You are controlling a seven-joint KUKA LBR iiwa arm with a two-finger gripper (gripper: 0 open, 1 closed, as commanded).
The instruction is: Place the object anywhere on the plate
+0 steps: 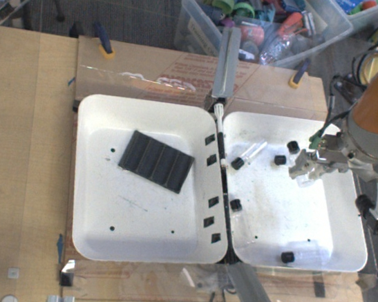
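The hand (310, 165), its grip impossible to tell, hangs well right of the dark ribbed rectangular plate (156, 161); an empty-handed carry could fail

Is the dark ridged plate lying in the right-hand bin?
No. The dark ridged plate lies flat in the left bin, while the tool hangs over the right bin.
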